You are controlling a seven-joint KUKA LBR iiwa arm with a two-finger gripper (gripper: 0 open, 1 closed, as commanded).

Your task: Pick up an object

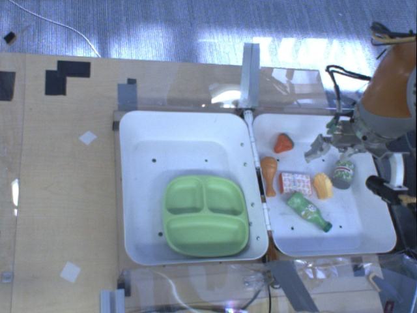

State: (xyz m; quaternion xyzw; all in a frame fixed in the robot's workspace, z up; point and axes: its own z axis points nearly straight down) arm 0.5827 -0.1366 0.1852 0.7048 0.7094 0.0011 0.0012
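Five objs in right bin; end effector above.

Arm cut off at right edge

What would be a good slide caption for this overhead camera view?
A robot arm's gripper hovers over toy foods in the right bin, while a green divided plate sits in the left bin.

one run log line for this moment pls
arm: over right bin | tool: above toys, nothing seen held | nearest: grey can | left bin: green plate
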